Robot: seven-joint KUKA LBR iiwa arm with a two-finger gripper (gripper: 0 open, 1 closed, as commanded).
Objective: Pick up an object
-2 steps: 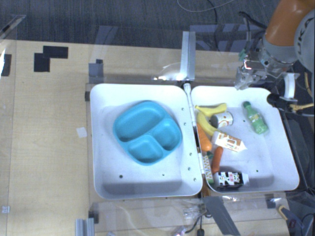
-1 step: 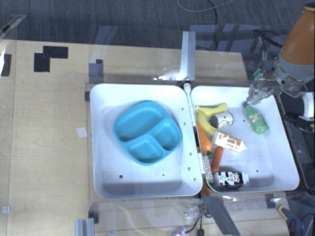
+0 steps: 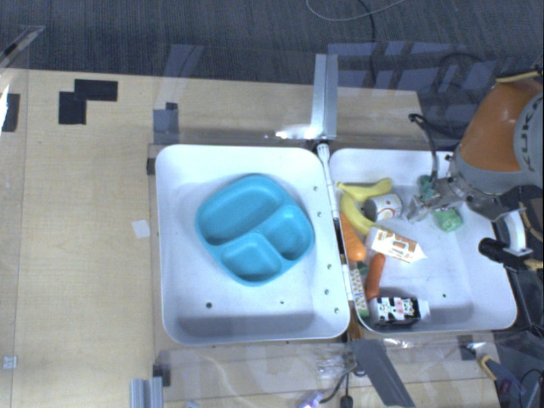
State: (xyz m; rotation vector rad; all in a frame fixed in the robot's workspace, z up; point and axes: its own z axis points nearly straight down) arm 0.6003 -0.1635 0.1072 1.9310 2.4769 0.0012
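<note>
Low in the right bin (image 3: 484, 300) sits the tool (image 3: 427, 195), at the end of the grey arm (image 3: 501, 143) with its orange band; I cannot tell its state, because the metal parts are too small and blurred. Just to the right of the tool lies a small green object (image 3: 449, 220), near it or maybe touching. To the left of the tool are a small can (image 3: 388, 206) and a yellow banana (image 3: 361, 202). Below and left of the tool lies a white and orange carton (image 3: 394, 246), then a carrot (image 3: 375, 272), and lower a black and white box (image 3: 393, 309). Far to the left of the tool, in the left bin (image 3: 183, 313), rests a blue divided plate (image 3: 254, 228). Both bins stand on the wooden tabletop (image 3: 76, 253).
</note>
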